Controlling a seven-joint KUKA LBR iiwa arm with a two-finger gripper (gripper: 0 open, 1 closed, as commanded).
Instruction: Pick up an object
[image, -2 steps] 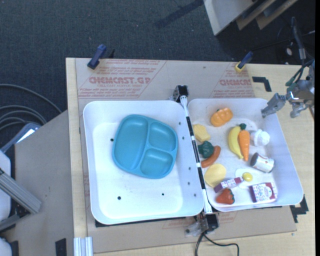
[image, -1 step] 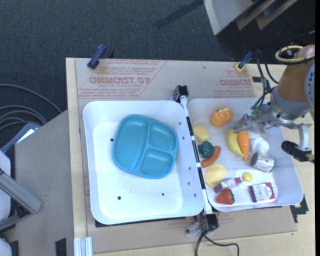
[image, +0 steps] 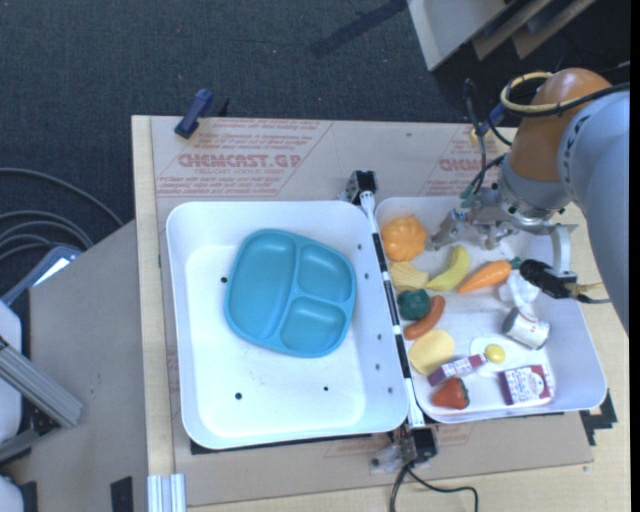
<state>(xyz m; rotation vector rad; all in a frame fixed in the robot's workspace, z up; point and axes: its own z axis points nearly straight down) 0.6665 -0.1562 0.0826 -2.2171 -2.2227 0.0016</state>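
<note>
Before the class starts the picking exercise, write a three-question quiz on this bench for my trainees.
1. True or false: the blue divided plate lies in the left bin.
2. Which toy lies nearest the end effector? A) carrot B) red pepper C) fried egg
3. Fill in: the yellow banana lies in the ____ bin.

Key: 1 true; 2 A; 3 right.
</note>
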